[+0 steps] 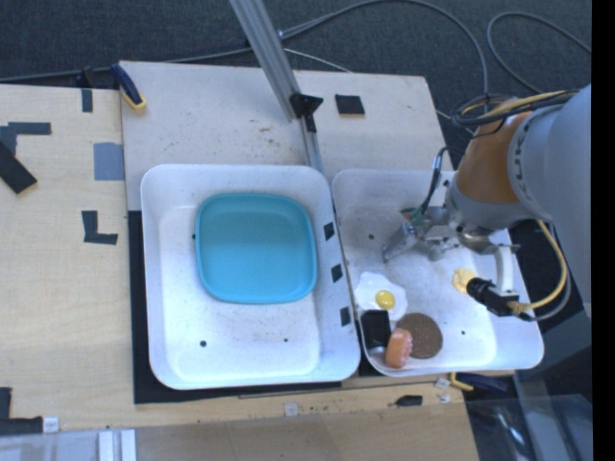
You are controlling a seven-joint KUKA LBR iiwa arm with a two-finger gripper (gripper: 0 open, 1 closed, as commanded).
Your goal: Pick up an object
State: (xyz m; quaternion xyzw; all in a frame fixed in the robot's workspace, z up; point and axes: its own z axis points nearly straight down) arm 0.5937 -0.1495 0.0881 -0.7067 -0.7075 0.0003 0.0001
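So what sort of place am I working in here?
Probably a robotics lab test bench, not a kitchen: two white bins sit on a taped board, loose cables trail over dark carpet, and the food, a fried egg and a cookie, looks like toys.

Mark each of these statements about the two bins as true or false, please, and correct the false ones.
1. A blue plate lies in the left bin. True.
2. The fried egg toy lies in the left bin. False: it lies in the right bin, near its front left corner.
3. The gripper is above the right bin. True.
4. The brown round piece is between the gripper's fingers. False: it lies on the bin floor, apart from the gripper, beside an orange piece.
5. The blue plate carries the fried egg toy. False: nothing lies on the plate.
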